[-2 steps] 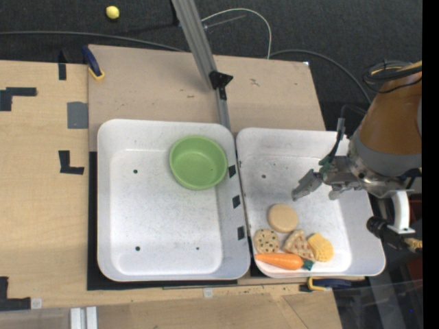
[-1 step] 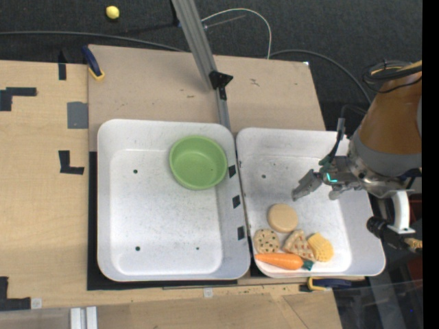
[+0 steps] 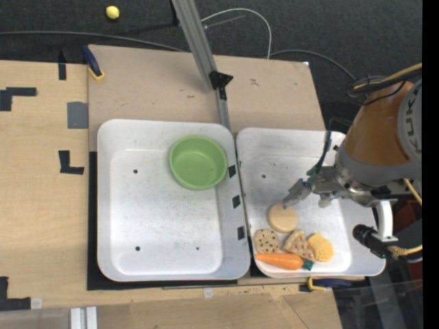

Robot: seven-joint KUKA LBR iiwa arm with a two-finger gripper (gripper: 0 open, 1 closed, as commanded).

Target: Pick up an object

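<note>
**Fingers hovering above the round biscuit**

The fingers [image 3: 296,192] are pointing down-left; I cannot tell their spread. Just below, the round biscuit [image 3: 282,218] is lying in the right bin [image 3: 274,149], beside the carrot [image 3: 280,260] and corn [image 3: 321,247]. Centring over it before descending seems wisest.

This is a robotics lab, not a home or kitchen. A grey and orange industrial arm [image 3: 384,139] ends in a claw [image 3: 296,196] over a plywood tabletop [image 3: 158,81]. Left of the claw sit two shallow white bins [image 3: 110,184]. Beyond the claw, a metal camera pole [image 3: 195,33] and loose cables [image 3: 240,16] cross dark carpet. Black tape marks [image 3: 65,162] lie far left of it.
</note>
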